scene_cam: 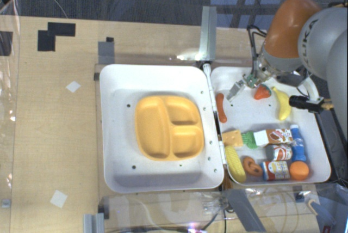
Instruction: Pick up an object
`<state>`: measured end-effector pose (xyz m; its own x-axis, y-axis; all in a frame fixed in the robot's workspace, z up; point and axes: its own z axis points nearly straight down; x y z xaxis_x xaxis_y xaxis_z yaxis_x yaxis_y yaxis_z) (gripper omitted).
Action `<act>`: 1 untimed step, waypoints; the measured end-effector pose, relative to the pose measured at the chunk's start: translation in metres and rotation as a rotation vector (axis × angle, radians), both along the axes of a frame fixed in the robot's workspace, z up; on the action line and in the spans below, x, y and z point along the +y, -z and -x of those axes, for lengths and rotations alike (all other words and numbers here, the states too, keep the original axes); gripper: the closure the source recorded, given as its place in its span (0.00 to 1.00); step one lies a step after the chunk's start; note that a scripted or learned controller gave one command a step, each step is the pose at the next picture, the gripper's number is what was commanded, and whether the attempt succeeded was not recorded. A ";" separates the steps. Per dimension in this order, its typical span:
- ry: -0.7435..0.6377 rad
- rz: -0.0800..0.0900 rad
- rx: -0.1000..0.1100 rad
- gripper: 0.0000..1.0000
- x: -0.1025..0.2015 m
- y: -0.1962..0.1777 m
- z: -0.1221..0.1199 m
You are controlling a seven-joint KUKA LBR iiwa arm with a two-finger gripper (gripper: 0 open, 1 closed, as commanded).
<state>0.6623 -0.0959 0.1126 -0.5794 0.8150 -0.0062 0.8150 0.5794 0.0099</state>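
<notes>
The right bin [321, 142] holds the toy food. A red strawberry [262, 92] lies at its back, with a yellow banana [282, 104] just to its right and a red sausage [221, 108] by the left wall. My gripper [246, 85] hangs low over the back of this bin, just left of the strawberry and apart from the sausage. Nothing shows in its grasp. The orange-banded wrist [285, 28] rises behind it.
At the front of the right bin lie a cheese wedge [231, 138], a green piece [249, 140], corn [234, 160], a pretzel [252, 165], several small cans and packets [278, 152] and an orange [299, 170]. The left bin [117, 117] holds a yellow divided tray [168, 127].
</notes>
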 end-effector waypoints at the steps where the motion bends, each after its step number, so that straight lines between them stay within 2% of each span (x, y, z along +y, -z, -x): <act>1: 0.403 -0.003 0.003 0.00 0.002 0.025 0.005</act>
<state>0.6577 -0.0935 0.0874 -0.2136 0.9769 -0.0021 0.9769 0.2136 0.0081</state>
